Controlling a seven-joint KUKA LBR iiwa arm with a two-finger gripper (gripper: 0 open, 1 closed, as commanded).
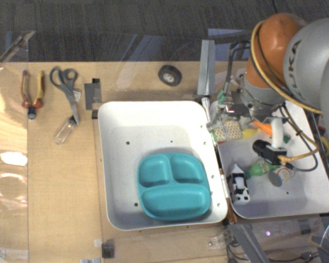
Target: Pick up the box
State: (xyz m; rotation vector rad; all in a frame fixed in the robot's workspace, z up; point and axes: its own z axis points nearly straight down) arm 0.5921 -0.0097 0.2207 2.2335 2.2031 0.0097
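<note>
Starting at the bench's left, we are seeing pliers (31, 93), scissors (67, 87) and a roll of tape (170, 75) lying outside the bins. The left bin (121, 158) is holding a teal divided tray (174, 185). Moving right, the right bin (302, 195) is carrying small clutter, with the box (229, 132), a small speckled one, sitting at its upper left corner. The gripper (225, 112) is hanging just above the box; whether it is gripping we cannot tell.
</note>
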